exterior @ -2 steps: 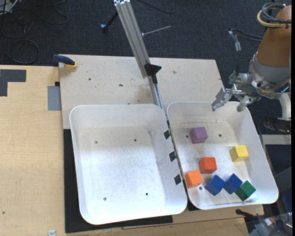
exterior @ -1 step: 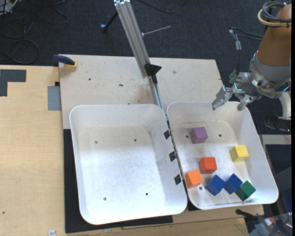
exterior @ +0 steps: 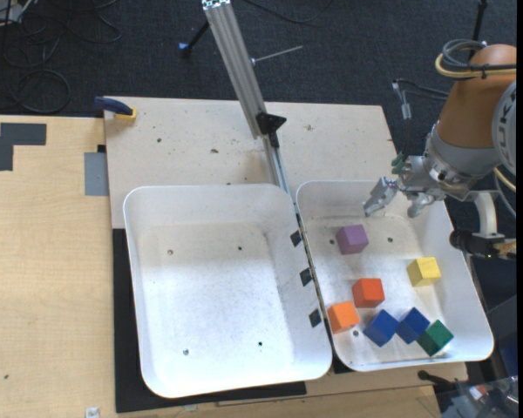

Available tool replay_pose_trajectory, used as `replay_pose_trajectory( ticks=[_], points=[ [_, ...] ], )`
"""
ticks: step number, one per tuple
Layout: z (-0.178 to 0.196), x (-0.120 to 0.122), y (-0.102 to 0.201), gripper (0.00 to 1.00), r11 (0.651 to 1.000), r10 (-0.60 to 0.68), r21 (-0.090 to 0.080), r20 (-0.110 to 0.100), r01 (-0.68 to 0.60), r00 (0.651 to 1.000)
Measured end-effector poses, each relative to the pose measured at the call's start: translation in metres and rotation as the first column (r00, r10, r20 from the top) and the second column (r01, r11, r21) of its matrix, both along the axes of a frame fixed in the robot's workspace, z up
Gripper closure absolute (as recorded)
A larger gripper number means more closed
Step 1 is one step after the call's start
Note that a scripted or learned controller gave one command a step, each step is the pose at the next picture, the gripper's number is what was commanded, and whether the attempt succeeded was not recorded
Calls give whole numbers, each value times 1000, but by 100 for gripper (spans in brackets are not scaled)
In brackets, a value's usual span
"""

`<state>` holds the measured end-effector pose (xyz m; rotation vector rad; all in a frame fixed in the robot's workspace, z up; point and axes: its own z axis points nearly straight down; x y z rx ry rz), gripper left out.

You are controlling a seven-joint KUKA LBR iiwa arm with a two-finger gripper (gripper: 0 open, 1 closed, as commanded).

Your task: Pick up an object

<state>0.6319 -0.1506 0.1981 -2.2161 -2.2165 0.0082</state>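
In the camera view, the desk (exterior: 200, 142) carries two shallow white bins side by side. The left bin (exterior: 157, 225) shows a bare speckled floor, and the right bin (exterior: 471, 316) holds all the small blocks. The arm (exterior: 475, 120), grey with an orange part at the top, comes in from the right, and its tool (exterior: 399, 200) is above the far part of the right bin, near the far wall. The two fingers of the tool are spread apart, one pointing to the left and one more down, and nothing is between them. The purple cube (exterior: 352, 239) lies just near of the tool and a little to the left, apart from the fingers. The yellow cube (exterior: 424, 271) is more to the right, near the right wall of the bin. The red cube (exterior: 368, 292) is in the middle of the bin, and the orange cube (exterior: 343, 317) lies just beside it, close to the left wall. At the near side, two blue cubes (exterior: 396, 327) are touching each other, and the green cube (exterior: 436, 336) lies just beside them on the right, close to the near right corner. A long metal bar (exterior: 242, 68) rises at a slant from between the bins toward the far side. A small blue and yellow clamp (exterior: 115, 108) is at the far left corner of the desk.
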Motion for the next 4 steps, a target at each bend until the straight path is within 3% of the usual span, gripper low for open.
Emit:
replay_pose_trajectory(
  ticks=[1,2,3,4],
  points=[
    [-58,1,9,0,1000,0,1,0,0,1000],
    [-87,2,9,0,1000,1,-1,10,-1,1000],
    [-80,1,8,100,1000,-4,0,6,4,1000],
    [-30,-8,7,100,1000,-4,-2,11,4,1000]
  ],
)
